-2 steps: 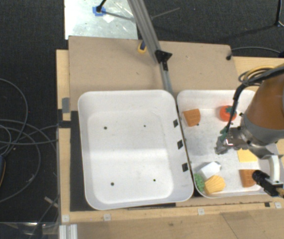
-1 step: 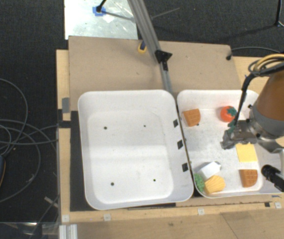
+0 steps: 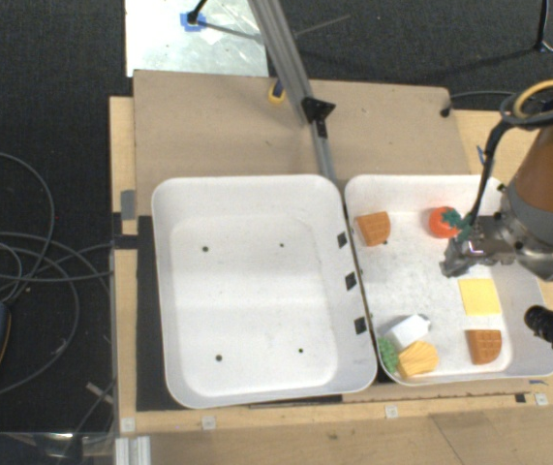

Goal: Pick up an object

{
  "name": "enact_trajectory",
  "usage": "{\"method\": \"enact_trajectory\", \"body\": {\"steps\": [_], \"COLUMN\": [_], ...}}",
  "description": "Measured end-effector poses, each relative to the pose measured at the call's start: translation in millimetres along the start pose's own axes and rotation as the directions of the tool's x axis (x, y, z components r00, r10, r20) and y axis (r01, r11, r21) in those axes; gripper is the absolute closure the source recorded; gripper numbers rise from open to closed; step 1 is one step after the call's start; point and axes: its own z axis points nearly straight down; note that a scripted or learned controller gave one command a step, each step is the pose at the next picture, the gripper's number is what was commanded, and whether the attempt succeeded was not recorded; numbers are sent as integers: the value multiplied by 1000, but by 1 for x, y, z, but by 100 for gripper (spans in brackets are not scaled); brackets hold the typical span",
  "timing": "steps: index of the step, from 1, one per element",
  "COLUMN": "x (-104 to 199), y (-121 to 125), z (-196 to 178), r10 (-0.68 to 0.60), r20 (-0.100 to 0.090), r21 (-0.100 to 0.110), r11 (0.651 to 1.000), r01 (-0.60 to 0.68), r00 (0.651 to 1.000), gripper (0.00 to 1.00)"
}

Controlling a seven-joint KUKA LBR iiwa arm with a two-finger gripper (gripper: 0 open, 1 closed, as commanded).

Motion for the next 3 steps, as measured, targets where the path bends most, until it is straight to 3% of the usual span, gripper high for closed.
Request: {"method": "enact_trajectory", "body": {"steps": [3], "x": [138], "y": [76], "z": [-6], "r10": [-4], "r20": [-3], "r21": [4], "r11": [1000], "r01": [4], "r00": [1000], "gripper": [100]}}
